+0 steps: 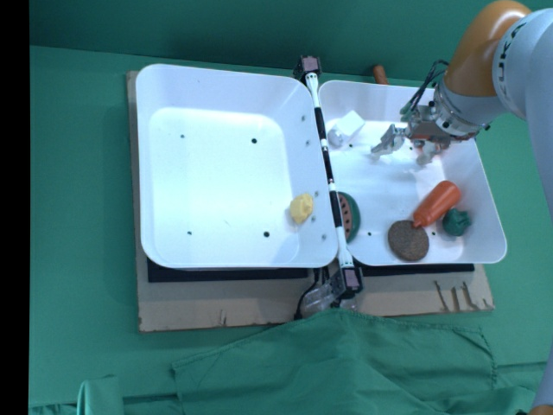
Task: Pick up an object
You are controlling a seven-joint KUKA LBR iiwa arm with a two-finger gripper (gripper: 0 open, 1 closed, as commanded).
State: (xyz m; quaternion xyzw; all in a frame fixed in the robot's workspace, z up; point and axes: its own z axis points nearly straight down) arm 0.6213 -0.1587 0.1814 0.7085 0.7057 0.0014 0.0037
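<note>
The gripper [406, 142] is seen low over the far part of the right bin [488, 223], its fingers spread apart with nothing held between them. The step in hand is judged to be the approach: no object has yet been taken, and a choice of target is still to be made.

Just beyond the fingertips, toward the divider [328, 158] between the bins, a small pale grey piece [344, 130] is found; it is the nearest candidate. Nearer the camera from the gripper, well apart from it, an orange carrot [436, 202] lies tilted, with its green leafy end [456, 222] just beside it and a brown round disc [408, 240] close by. A watermelon slice [346, 215] rests against the divider. Across the divider, a yellow object [301, 207] sits in the left bin [173, 89].

For the next move, the open fingers would need to be centred over one object, lowered until it stands between them, then closed before any lift is attempted.
</note>
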